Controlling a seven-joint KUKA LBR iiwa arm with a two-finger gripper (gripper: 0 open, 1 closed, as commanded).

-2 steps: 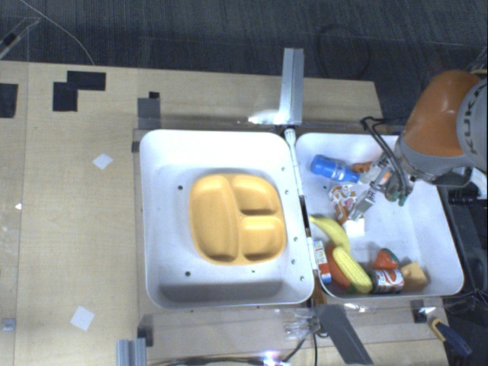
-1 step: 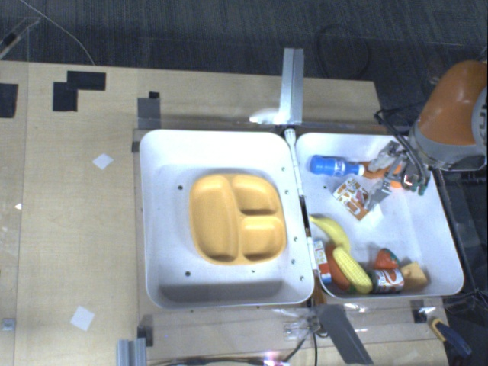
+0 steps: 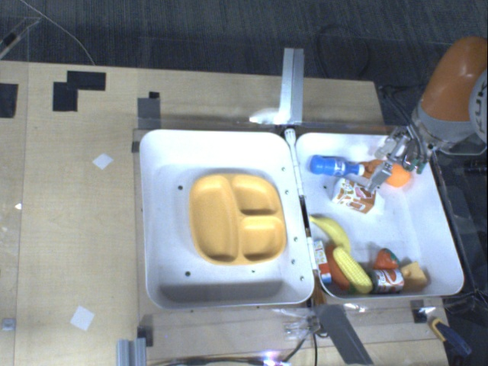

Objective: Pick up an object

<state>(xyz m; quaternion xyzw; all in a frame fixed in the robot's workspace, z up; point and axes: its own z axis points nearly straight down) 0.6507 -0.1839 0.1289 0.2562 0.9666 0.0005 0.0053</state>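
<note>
**Q:** Camera view first: where is the arm?

**A:** It reaches in from the right, orange band (image 3: pixel 451 78) up top. The gripper (image 3: pixel 398 157) hangs over the far end of the right bin (image 3: pixel 446 227), just beside an orange ball (image 3: pixel 398 175).

**Q:** Is it holding anything?

**A:** I cannot tell how it stands; that spot is too small and cluttered. Nothing clearly sits in it.

**Q:** What lies in that bin?

**A:** A blue bottle (image 3: pixel 332 165) on its side near the far wall, a white packet (image 3: pixel 354 197) with red print just below it, close to the ball. At the near end, a banana (image 3: pixel 332 232), a corn cob (image 3: pixel 352 270) touching it, a red can (image 3: pixel 387 280), a red piece (image 3: pixel 385 258) above the can and a tan block (image 3: pixel 414 275) in the corner.

**Q:** And the left bin (image 3: pixel 164 219)?

**A:** A yellow tray (image 3: pixel 235 217) with three compartments lies in the middle, flat, apart from the walls.
</note>
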